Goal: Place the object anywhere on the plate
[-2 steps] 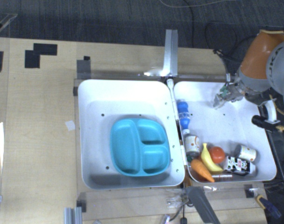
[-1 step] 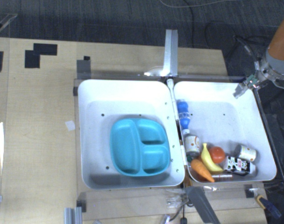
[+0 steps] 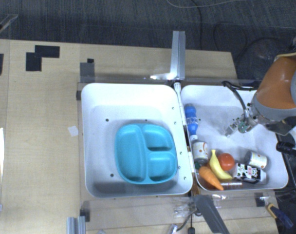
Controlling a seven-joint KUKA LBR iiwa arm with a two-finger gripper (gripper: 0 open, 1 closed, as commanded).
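A blue divided plate [image 3: 145,153] lies in the left white bin [image 3: 97,106]. The right white bin [image 3: 213,101] holds several objects: a blue bottle [image 3: 190,119] along its left wall, a small can [image 3: 200,150], a yellow banana [image 3: 217,165], a red tomato [image 3: 227,161], an orange carrot [image 3: 210,177], a black-and-white box [image 3: 248,172] and a white cup [image 3: 257,159]. My gripper [image 3: 237,126] hangs over the middle of the right bin, above bare floor, up and right of the food pile. Nothing shows between its fingertips.
The grey arm with its orange band [image 3: 280,89] comes in from the right over the right bin's far corner. A metal post [image 3: 178,52] stands behind the wall between the bins. Cables lie on the dark floor beyond the bench.
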